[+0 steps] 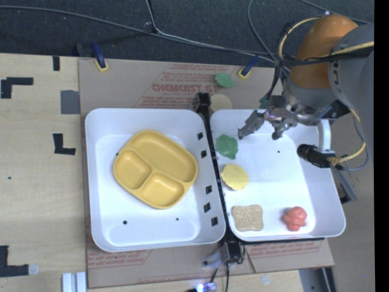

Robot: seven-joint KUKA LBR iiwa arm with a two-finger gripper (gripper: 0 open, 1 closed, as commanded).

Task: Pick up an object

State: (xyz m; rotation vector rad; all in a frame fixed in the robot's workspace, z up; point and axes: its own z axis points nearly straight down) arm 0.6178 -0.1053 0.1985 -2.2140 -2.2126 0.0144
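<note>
Two shallow white bins on a cardboard-covered wooden bench [36, 181], dark carpet behind.

The left white bin [100, 224] holds a yellow three-compartment plastic tray [155, 168]. The right white bin [316, 181] holds a green leafy toy piece [227, 145] at 9 o'clock, a yellow round toy piece [234, 176] below it, a tan toast-like square [247, 217] at 7 o'clock and a red lumpy toy [295, 218] at 5 o'clock. The two-finger gripper [262, 130] hovers at 12 o'clock, fingers spread wide, holding nothing.

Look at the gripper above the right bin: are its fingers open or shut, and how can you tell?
Open. The gripper hangs over the right bin with its two fingers spread apart, bare white floor visible between them and nothing held.
</note>
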